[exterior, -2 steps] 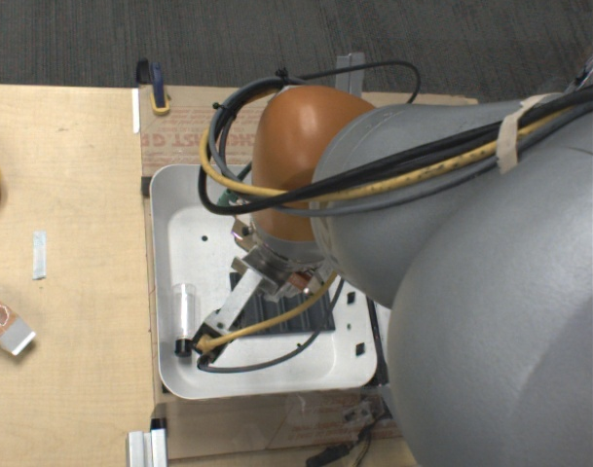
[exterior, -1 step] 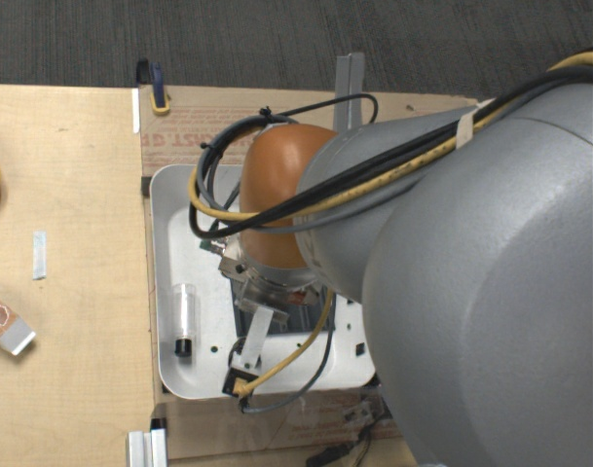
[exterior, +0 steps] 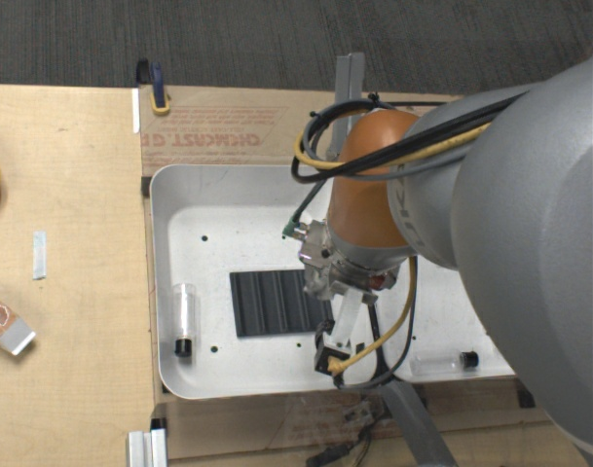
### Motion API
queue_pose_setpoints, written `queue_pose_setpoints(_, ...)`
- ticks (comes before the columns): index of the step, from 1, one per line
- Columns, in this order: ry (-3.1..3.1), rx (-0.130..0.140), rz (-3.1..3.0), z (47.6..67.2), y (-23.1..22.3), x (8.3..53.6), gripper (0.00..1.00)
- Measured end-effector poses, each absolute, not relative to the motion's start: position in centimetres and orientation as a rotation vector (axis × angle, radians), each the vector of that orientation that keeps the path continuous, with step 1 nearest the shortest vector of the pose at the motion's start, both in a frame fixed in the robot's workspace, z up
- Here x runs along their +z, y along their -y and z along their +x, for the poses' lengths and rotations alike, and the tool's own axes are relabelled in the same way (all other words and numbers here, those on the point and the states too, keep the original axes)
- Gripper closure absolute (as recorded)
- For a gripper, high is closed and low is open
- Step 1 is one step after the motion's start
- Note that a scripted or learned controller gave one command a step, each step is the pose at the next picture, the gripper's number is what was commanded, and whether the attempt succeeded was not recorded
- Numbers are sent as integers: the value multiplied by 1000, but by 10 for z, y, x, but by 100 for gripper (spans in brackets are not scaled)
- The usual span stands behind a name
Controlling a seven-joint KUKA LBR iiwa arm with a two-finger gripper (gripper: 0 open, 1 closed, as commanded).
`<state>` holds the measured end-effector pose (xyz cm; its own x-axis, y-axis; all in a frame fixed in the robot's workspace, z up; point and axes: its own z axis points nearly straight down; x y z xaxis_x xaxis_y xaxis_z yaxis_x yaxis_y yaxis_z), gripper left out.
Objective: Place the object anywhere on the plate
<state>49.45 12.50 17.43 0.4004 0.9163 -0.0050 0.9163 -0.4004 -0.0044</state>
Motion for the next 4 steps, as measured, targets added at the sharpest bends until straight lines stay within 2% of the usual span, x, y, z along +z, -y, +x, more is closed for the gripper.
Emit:
queue_pose_setpoints(1, 1878, 7, -2518, 477, -177, 185, 100)
queue_pose_setpoints(2, 2027, 10, -2400, 477, -222, 164, 100)
queue_pose_setpoints(3, 2027, 10, -2400, 477, -222, 164, 0)
queue_pose_setpoints(4, 2027, 10, -2400, 477, -222, 164, 0)
